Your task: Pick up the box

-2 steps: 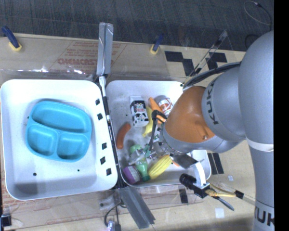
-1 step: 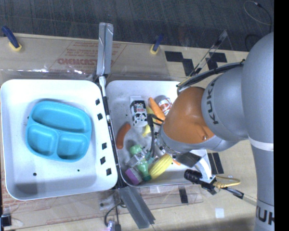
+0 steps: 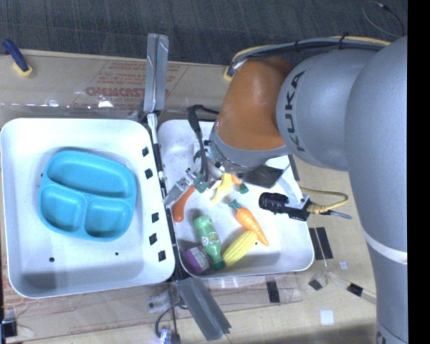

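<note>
Desk (image 3: 72, 84): one, brown, carrying two white bins side by side. At its far left corner: one blue clamp (image 3: 15, 56).

Left bin (image 3: 14, 192): one. Contents counted: one blue tray (image 3: 89, 192), divided into three compartments, lying flat near the bin's middle.

Between the bins: two grey metal bars, namely the far grey bar (image 3: 156, 70) above the shared wall and the near grey bar (image 3: 201, 307) below it.

Right bin (image 3: 290, 253): one. Loose items counted: six. Listed left to right:
- one orange stick (image 3: 183, 202), slanted, close to the left wall;
- one purple box (image 3: 193, 259), against the near wall in the near-left corner;
- one green bottle (image 3: 208, 239), lying down, its lower end touching the box;
- one yellow piece (image 3: 225, 185), banana-like, just beside the gripper;
- one corn cob (image 3: 239, 247), slanted, touching the bottle;
- one carrot (image 3: 251, 224), green top pointing toward the yellow piece.

Gripper (image 3: 199, 176): one, lowered into the far-left part of the right bin, just above the orange stick, apart from the box. Open or closed: cannot tell, hidden under the wrist. Box lying free in the bin, not held.

Arm (image 3: 344, 106): one, grey, with one orange band (image 3: 254, 113), reaching in from the right and covering the bin's far-right part.

Desk right of the bin: small black strips (image 3: 321, 244), count uncertain.
</note>
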Controlling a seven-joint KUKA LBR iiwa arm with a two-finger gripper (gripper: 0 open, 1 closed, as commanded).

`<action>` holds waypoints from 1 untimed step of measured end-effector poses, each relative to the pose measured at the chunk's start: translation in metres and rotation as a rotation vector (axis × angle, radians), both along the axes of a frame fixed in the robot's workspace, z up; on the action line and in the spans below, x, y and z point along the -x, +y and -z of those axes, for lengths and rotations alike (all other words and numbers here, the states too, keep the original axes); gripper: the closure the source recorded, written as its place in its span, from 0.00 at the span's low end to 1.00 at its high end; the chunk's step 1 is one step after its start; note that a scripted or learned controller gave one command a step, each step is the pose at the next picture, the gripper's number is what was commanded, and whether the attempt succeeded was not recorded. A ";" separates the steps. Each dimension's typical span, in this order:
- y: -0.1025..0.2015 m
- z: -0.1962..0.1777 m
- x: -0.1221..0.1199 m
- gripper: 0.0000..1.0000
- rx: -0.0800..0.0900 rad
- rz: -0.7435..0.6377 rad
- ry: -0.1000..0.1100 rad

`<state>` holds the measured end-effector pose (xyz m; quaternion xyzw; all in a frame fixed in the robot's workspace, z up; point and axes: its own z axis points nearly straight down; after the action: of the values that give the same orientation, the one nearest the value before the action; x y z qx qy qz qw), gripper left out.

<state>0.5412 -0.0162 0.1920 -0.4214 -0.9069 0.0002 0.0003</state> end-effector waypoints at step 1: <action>-0.074 -0.053 0.064 0.00 0.001 -0.045 0.000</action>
<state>0.4767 -0.0903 0.2447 -0.4010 -0.9161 0.0004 0.0000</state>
